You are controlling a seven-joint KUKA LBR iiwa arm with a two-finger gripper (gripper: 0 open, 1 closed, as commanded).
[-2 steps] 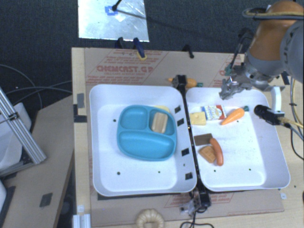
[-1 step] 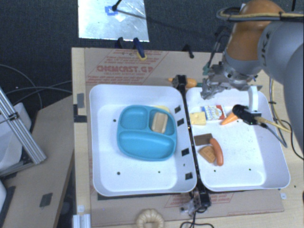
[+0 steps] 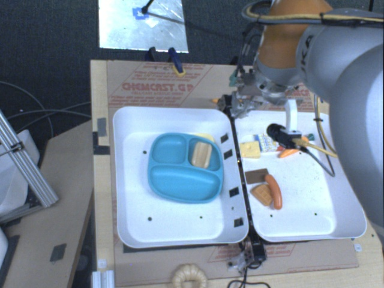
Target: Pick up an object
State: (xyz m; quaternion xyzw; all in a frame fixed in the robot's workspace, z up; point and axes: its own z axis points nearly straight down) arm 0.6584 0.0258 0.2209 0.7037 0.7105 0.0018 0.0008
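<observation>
Here, gripper [image 3: 240,105] poised over the bins' shared back corner; finger state impossible to tell. Nearest: yellow block [image 3: 250,149] in right bin [image 3: 336,221], just forward; beyond it sausage [image 3: 275,191], long axis running front-to-back.

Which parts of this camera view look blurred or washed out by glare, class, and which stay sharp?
Camera view: the grey arm nearest the lens is soft and out of focus; the foil-like sheet at the top glares bright; the blue tray and the sausage look fairly sharp; shadows are soft.
</observation>
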